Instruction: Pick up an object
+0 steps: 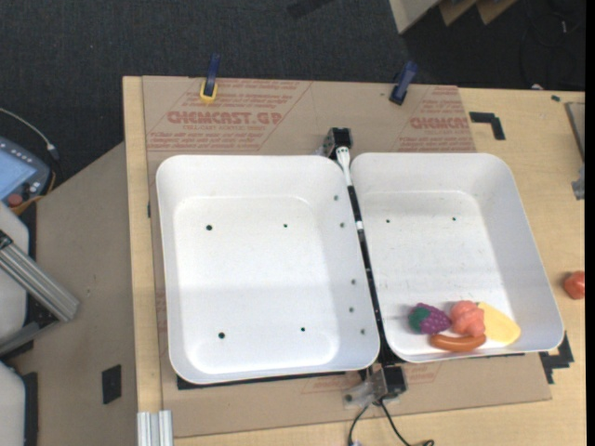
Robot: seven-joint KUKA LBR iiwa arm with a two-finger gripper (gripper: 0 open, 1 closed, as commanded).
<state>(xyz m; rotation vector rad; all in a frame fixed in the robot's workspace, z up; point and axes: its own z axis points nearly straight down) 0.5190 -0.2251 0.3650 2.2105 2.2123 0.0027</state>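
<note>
Cardboard-topped bench, right bin (523, 214): toys huddle in its near corner; judging by the spacing, come straight down on the purple grapes (429, 319), farthest from the walls

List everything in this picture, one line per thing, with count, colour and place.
bins: 2, white, side by side on the bench, left bin and right bin
purple toy: 1, purple, near corner of the right bin
orange-pink toy: 1, orange-pink, beside the purple toy
yellow toy: 1, yellow, right of the orange-pink toy
sausage-shaped toy: 1, orange-brown, in front of the other toys
clamps: 2, one blue and yellow, one blue, far edge of the board
orange object: 1, orange, right of the right bin; what it is cannot be told
</note>
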